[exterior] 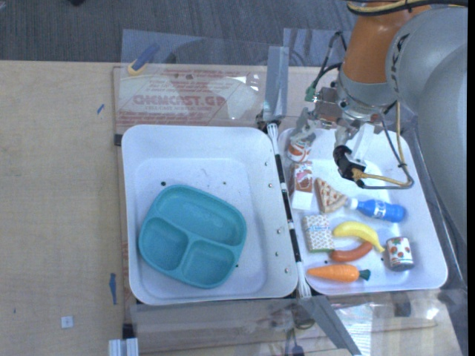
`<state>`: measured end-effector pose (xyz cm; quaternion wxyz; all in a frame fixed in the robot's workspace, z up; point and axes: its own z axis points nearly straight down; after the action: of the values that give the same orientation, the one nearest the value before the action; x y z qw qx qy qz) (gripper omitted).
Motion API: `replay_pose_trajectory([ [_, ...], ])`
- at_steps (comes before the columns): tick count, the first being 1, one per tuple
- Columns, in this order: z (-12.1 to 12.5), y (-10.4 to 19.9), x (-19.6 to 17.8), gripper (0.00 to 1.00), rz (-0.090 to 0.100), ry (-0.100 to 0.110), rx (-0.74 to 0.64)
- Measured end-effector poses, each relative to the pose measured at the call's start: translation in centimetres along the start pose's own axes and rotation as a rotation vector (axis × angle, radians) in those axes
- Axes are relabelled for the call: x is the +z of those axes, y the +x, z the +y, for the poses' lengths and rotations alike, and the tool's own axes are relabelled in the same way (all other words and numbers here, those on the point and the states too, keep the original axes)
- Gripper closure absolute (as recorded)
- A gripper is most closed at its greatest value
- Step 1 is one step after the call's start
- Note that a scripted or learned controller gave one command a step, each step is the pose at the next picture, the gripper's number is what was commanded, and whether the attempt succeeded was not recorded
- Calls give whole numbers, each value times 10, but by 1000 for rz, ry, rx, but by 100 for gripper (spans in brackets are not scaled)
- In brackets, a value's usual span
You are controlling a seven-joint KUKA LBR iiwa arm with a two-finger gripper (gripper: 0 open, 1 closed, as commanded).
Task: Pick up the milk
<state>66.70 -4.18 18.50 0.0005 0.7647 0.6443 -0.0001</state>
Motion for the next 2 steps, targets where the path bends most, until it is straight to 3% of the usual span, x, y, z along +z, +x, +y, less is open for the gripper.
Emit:
replay_pose_trajectory([
  [1,-40,-23,0,0,0,3,-20],
  [2,-9,-57,67,0,3,13,-49],
])
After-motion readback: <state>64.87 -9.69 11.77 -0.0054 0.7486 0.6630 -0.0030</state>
